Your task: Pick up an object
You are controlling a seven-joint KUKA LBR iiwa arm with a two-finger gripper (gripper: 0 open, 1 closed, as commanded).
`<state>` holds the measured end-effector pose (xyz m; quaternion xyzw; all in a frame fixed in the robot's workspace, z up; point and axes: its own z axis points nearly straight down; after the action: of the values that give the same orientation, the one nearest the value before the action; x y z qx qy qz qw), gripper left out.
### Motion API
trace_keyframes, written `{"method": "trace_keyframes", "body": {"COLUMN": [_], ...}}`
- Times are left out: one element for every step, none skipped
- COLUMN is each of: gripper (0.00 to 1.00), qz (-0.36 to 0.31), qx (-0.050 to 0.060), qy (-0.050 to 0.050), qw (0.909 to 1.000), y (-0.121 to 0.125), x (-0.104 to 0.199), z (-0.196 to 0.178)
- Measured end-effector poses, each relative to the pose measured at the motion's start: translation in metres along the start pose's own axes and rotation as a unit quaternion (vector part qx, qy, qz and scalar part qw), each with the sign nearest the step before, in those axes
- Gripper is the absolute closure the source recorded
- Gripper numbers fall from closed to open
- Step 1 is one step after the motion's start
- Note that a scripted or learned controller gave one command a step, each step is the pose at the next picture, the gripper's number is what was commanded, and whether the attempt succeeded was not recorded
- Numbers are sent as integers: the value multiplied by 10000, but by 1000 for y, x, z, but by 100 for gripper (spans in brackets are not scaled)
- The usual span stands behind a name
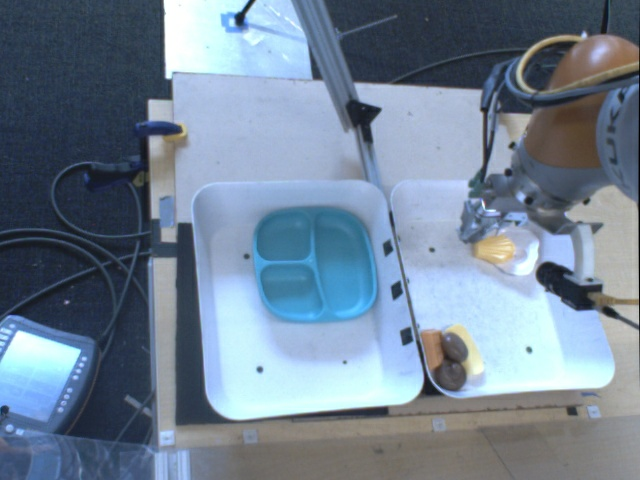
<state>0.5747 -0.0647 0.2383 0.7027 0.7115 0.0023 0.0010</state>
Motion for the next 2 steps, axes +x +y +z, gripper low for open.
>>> {"method": "trace_keyframes", "body": {"gripper": [100, 100], "qz": [4, 2], "qx": [2, 5], "qy": [-2, 1], "qw": [10000, 10000], "y": [34, 56], "x": [45, 105], "z": [1, 2]}}
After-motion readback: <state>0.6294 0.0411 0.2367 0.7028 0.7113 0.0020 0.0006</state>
